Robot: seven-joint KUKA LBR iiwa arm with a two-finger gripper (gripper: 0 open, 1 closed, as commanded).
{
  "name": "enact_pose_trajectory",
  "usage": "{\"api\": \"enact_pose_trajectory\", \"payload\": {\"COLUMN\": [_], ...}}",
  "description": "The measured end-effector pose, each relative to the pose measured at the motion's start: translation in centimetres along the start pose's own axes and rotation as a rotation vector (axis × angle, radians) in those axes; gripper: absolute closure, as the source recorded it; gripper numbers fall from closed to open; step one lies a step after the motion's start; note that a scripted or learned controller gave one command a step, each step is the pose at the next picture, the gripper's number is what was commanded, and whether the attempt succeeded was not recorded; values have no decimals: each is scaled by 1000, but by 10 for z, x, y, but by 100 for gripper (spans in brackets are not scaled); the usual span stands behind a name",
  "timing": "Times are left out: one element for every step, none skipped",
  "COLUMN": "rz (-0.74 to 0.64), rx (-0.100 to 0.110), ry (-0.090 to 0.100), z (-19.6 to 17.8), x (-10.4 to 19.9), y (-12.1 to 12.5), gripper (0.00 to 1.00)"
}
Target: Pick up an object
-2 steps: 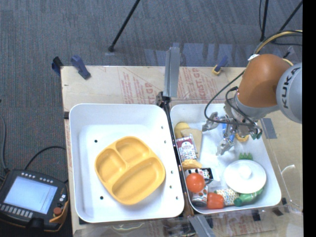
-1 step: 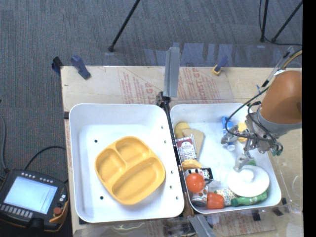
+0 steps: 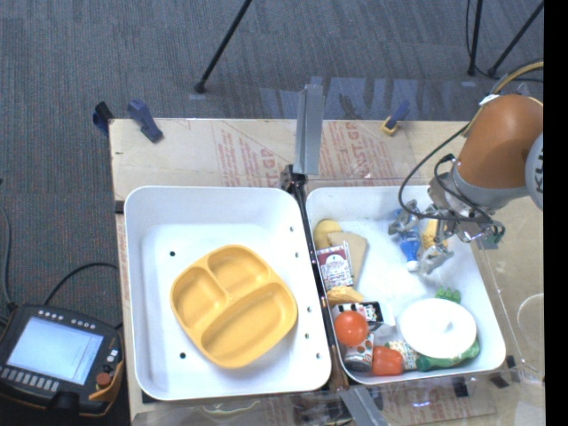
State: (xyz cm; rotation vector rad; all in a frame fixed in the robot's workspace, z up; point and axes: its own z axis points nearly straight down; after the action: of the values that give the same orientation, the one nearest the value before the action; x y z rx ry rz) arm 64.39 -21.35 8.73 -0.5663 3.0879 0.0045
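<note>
White plastic makes up both shallow bins on my desk (image 3: 213, 153), and I log them from the near edge outward. Nearest me in the right-hand bin (image 3: 490, 313) lie a red pepper-shaped toy (image 3: 387, 360) and a round red tomato-shaped toy (image 3: 351, 328), close together along the front left of that bin. Just beside them to the right sits a round white lid-like disc (image 3: 437, 327), resting on a green rimmed piece (image 3: 461, 355). The left-hand bin (image 3: 142, 282) carries a yellow plastic divided plate (image 3: 233, 303), lying flat near its middle. Farther back in the right bin I see a small red-and-white printed packet (image 3: 334, 266), then a tan wedge-shaped block (image 3: 357, 248) touching a pale yellow rounded toy (image 3: 327, 232) at the back left corner. At the back right of that bin the hand (image 3: 432, 238) hangs low below the orange band of the grey arm (image 3: 497, 153), over a blue and yellow item (image 3: 417, 236). From this view I cannot tell how the hand is set, nor whether it grips anything.
</note>
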Motion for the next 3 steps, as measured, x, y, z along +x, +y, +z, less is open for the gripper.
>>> {"api": "enact_pose_trajectory", "payload": {"rz": [29, 40, -95], "rx": [-1, -1, -1], "ry": [1, 3, 1], "z": [0, 1, 0], "x": [17, 31, -5], "y": [31, 30, 7], "gripper": [0, 0, 0]}}
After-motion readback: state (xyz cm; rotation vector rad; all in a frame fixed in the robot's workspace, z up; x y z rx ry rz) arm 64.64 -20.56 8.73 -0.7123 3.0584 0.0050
